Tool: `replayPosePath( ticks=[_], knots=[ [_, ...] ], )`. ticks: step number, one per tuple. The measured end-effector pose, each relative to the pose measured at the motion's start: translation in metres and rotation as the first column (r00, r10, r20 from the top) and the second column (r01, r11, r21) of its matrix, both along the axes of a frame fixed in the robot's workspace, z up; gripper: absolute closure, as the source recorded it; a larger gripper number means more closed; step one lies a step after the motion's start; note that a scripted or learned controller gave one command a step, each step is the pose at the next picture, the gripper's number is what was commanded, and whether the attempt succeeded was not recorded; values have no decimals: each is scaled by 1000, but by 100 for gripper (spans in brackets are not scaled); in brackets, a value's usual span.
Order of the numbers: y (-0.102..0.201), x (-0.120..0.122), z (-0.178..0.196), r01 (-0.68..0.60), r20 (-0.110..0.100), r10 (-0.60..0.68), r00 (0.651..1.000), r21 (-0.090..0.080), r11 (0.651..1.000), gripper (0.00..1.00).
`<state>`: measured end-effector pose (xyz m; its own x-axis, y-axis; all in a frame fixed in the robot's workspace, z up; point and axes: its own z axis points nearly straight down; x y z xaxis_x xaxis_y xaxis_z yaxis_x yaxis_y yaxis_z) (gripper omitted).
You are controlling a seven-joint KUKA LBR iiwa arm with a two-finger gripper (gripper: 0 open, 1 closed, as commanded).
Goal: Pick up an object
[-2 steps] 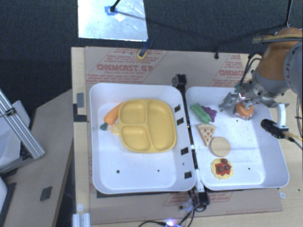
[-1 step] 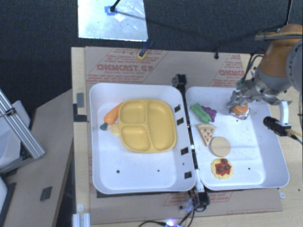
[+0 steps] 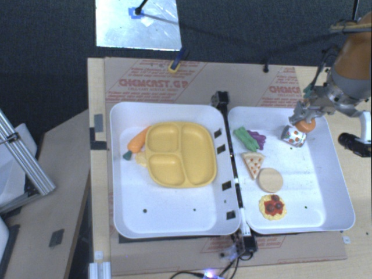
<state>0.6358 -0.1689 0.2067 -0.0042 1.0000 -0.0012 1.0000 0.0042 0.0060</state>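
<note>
My gripper [image 3: 304,116] hangs over the back of the right bin [image 3: 334,173], coming in from the right under the grey arm with its orange band. A small orange toy piece [image 3: 307,125] sits between its fingertips, and the gripper is shut on it. Just below and to the left, a white block with orange spots [image 3: 293,136] lies on the bin floor, close to the held piece. Further left in the same bin lie a green and purple vegetable toy [image 3: 249,138], a pizza slice [image 3: 253,164], a round beige biscuit [image 3: 270,179] and a small pizza round [image 3: 273,206].
The left bin [image 3: 125,214] holds a yellow divided plate [image 3: 177,154] with an orange carrot [image 3: 137,139] at its left rim. A black divider [image 3: 228,156] runs between the bins. A black fixture [image 3: 356,143] sits beyond the right bin's right edge.
</note>
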Motion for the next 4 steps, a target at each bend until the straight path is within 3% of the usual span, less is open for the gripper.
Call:
replayPosePath(
  ticks=[1,3,4],
  knots=[
    [0,1,20,-1,-2,1,1000,1,1000,100],
    [91,-34,15,-4,-7,4,1000,3,1000,100],
    [148,-39,27,-6,-5,6,1000,3,1000,100]
  ],
)
